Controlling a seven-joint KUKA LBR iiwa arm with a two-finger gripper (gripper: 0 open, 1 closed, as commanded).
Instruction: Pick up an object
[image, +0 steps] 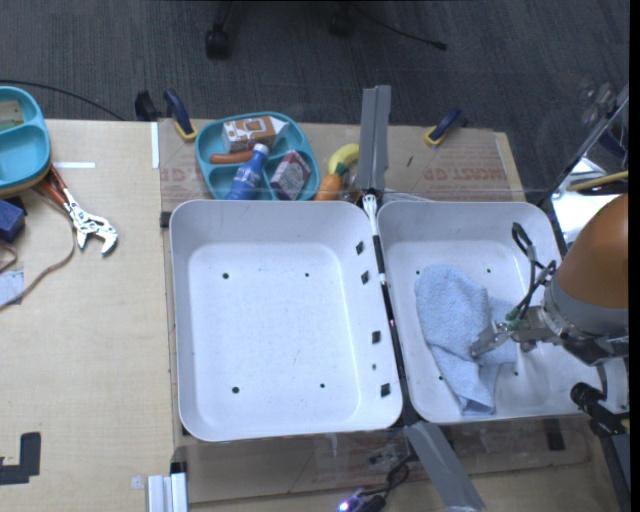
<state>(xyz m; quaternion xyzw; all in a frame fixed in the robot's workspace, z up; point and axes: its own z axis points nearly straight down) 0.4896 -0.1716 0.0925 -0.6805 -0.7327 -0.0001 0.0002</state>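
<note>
Cloth (455, 325), pale blue and crumpled, is the one object I see inside the two white bins; it lies in the right bin (440, 228), toward its middle and front. The left bin (270, 215) stands just beside it, and a grey bar (375, 140) runs along the seam between them at the far side.

Behind the bins I see a teal divided tray (213, 168) that holds a blue bottle (247, 172), a small box (250, 130) and some packets. A yellow item (343, 158) and an orange one (330, 186) lie just beside that tray. At the left of the bench I count one wrench (88, 225) and one more teal tray (20, 140).

My gripper (500, 338) reaches in from the right and meets the right edge of the cloth. Nothing stands between them. I cannot tell whether the pincer is released or clenched, because the fingers blend with the folds there. A dark cable (528, 255) loops above the wrist.
</note>
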